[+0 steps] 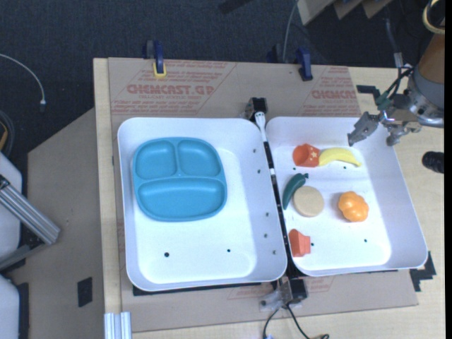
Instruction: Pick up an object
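Hovering hand (376,128) above right bin (395,189)

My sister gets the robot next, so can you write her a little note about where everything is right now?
Gripper: above the right bin's far edge, holding nothing.
Right bin: banana beside red tomato, green pepper, round beige piece, orange fruit, small red piece.
Left bin: blue divided plate.
Done: nothing picked yet.
Left: lower onto one object, probably the banana nearest, grip and lift.
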### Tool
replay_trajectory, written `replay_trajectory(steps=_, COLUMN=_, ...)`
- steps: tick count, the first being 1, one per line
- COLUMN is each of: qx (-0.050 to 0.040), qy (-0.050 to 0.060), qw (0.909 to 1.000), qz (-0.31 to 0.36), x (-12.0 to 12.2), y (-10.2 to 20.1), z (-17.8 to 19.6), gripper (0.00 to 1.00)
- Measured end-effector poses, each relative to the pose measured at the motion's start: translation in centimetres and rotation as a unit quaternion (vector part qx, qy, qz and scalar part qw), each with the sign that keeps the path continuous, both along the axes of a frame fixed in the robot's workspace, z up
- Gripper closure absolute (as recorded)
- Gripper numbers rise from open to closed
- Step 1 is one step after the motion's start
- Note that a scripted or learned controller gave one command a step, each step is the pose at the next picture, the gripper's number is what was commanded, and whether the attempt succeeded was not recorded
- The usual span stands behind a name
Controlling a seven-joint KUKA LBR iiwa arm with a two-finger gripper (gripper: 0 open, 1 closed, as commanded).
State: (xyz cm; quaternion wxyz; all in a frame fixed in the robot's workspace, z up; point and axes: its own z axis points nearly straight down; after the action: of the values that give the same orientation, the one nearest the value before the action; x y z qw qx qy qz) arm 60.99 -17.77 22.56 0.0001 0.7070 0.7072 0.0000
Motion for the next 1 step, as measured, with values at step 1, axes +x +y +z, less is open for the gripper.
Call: replay_trajectory(steps=1, qx=0.001, qy=0.003, qw=1.0, qz=0.001, x=-0.28, y=0.97, z=-5.82, gripper=0.0)
